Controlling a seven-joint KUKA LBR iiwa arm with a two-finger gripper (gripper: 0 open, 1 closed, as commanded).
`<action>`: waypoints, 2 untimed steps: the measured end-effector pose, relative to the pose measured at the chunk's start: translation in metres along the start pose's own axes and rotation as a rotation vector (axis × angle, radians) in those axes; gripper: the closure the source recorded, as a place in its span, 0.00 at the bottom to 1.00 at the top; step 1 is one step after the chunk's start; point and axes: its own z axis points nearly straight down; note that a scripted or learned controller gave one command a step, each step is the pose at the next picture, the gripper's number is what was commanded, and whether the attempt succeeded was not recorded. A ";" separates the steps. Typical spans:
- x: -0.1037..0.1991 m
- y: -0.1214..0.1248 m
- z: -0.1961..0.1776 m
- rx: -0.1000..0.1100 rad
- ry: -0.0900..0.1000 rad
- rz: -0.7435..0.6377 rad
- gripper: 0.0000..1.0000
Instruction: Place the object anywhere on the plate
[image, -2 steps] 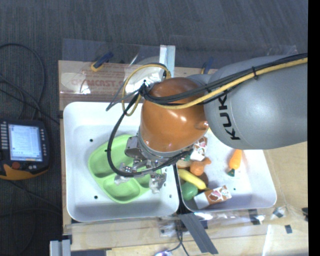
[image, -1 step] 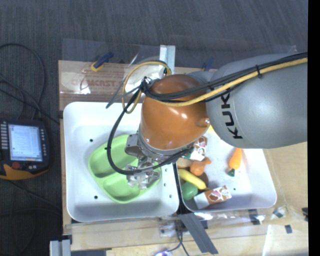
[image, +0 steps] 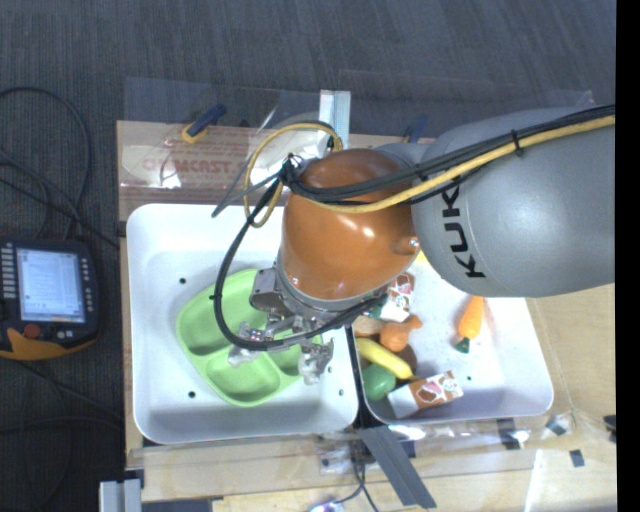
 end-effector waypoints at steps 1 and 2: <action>-0.002 0.000 -0.009 0.001 -0.002 0.000 1.00; -0.002 0.000 -0.009 0.001 -0.002 0.000 0.00</action>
